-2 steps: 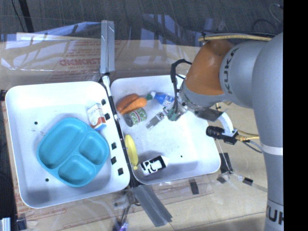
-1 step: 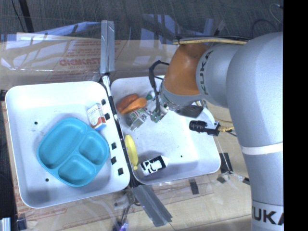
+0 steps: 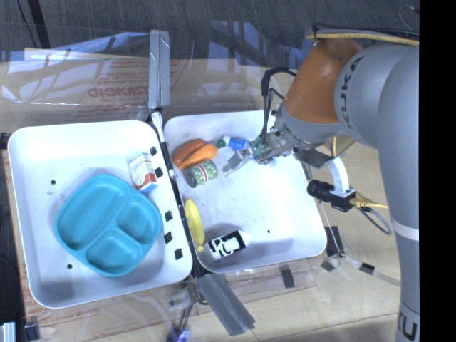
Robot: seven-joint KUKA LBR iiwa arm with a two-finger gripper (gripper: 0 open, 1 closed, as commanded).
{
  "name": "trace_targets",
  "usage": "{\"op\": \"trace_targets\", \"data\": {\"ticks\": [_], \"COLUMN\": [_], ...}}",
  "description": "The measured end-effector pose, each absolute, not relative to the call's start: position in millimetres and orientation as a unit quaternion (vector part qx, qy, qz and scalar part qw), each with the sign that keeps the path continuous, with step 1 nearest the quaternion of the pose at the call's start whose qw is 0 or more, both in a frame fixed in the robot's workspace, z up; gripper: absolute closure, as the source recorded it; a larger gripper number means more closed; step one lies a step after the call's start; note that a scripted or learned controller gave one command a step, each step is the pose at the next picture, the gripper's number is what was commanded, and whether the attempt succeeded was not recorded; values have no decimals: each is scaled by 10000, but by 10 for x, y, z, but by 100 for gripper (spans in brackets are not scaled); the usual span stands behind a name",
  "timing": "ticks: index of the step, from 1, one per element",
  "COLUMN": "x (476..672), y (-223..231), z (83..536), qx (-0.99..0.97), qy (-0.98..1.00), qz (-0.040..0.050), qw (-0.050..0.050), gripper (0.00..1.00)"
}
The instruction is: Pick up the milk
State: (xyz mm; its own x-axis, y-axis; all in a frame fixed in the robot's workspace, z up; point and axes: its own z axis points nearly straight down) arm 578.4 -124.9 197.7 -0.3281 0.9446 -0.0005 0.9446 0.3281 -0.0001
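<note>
1. Camera view, readable markings. The arm (image 3: pixel 370 84) carries dark lettering on its grey casing just beside the orange band; I read "UKA", and the start of the word is cut off by the curve of the casing. The brown cardboard sheet (image 3: pixel 100 84) behind the bins has faint reddish print that I cannot read. A small black-and-white box (image 3: pixel 226 244) at the near edge of the right bin (image 3: pixel 285 212) has white marks on black that are too small to read.

2. Camera view, task item. The milk (image 3: pixel 142 171) is a small white carton with a red-orange patch on its face and some blue at its lower end. Its label text is not legible. It is in the left bin (image 3: pixel 43 137), close to the wall shared with the right bin and just beside the upper right corner of the blue divided plate (image 3: pixel 107 223).

3. Camera view, gripper. The gripper (image 3: pixel 235 162) is over the far part of the right bin, well apart from the milk. It is near a green can (image 3: pixel 202 172), an orange item (image 3: pixel 194 150) and a small blue-and-white item (image 3: pixel 238 144). I cannot tell how far it is open, or whether it has hold of anything.

4. Camera view, other limits. A yellow banana (image 3: pixel 194 221) lies against the right bin's left wall. The tabletop (image 3: pixel 356 298) is partly covered by the arm.
</note>
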Motion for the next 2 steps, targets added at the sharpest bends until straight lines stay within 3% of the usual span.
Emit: {"op": "trace_targets", "data": {"ticks": [1,2], "x": [6251,6455], "y": [-1207,-939], "z": [2660,972], "qx": [6816,6391], "qy": [7317,7691], "qz": [-5,9], "qw": [0,-4], "gripper": [0,0]}}
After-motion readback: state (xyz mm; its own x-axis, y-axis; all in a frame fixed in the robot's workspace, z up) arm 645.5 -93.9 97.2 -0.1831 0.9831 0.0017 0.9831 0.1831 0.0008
